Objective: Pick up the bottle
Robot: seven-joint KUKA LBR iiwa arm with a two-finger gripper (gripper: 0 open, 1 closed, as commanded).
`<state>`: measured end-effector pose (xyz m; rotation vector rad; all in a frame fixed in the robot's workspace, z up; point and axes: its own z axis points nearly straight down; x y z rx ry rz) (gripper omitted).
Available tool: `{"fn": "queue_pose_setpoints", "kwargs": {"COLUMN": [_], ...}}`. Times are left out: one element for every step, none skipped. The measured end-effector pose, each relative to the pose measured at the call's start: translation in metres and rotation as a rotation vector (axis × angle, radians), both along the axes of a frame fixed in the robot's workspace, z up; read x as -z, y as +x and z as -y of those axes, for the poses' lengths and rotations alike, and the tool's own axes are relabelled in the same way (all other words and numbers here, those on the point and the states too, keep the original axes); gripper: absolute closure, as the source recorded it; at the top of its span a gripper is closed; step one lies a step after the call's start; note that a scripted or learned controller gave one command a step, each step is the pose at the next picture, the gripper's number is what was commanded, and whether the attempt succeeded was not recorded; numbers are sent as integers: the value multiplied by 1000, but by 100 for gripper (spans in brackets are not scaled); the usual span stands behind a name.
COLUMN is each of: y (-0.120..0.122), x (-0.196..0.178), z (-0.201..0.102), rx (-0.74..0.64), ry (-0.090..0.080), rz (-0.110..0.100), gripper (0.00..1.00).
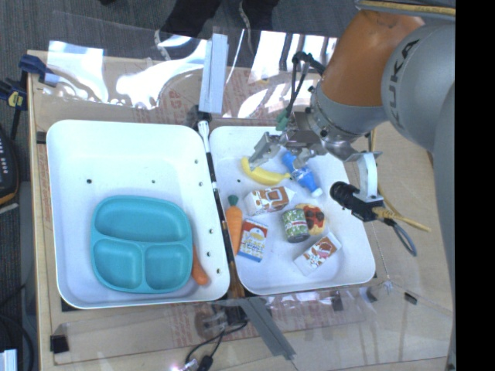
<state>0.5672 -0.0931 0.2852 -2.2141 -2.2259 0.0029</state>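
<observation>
Bottle (302, 173): blue, lying tilted in the far part of the right bin (357, 273), its lighter end pointing near-right; the yellow banana (263, 175) lies just beside it on the left.
Claw (288, 147): low over the far part of the right bin, at the end of the grey arm (387, 60) with its orange band, which reaches in from the right.
Bottle relative to claw: the bottle's far end lies right under the claw's tip, touching it or nearly so; whether it sits between the fingers cannot be told.
Claw state: cannot be told, since the metal parts at the tip blur together.
Writing: large dark letters run along the grey arm casing at the right, cut off by the frame; they look like part of "KUKA".
Labels: the small cartons (267, 200) and the green can (295, 225) in the right bin bear printed labels, too small to read.
Carrot (233, 224): orange, against the left wall of the right bin.
Left bin (116, 141): holds a teal divided plate (143, 244) in its near part.
Tabletop (116, 91): a glossy sheet on it far of the bins.
</observation>
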Motion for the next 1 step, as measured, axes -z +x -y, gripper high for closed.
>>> {"fn": "queue_pose_setpoints", "kwargs": {"y": [48], "x": [24], "z": [46], "rx": [-14], "ry": [0], "rz": [0], "gripper": [0]}}
